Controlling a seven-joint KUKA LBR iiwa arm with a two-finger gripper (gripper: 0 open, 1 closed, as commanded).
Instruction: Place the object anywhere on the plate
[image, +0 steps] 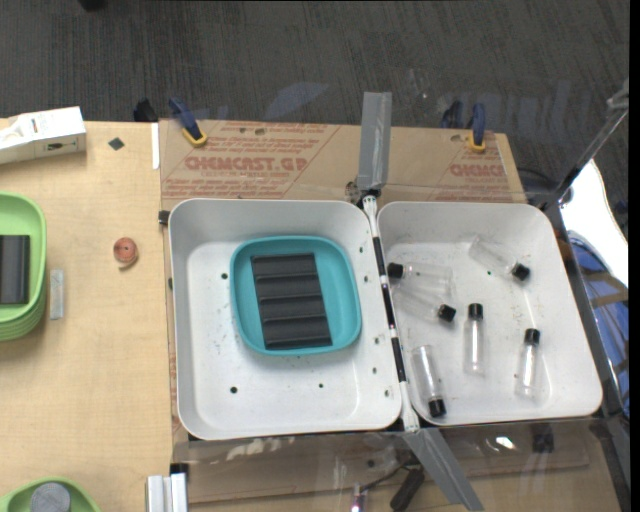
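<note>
A teal square plate lies in the middle of the left white bin. A black ribbed block rests flat on the plate and covers most of its centre. In the right white bin lie several clear vials with black caps, scattered apart: one near the front left, one upright-looking in the middle, one at the right and one near the back.
A cardboard sheet held by blue-and-yellow clamps runs behind the bins. On the wooden bench to the left sit a green tray, a small pink disc and a white box.
</note>
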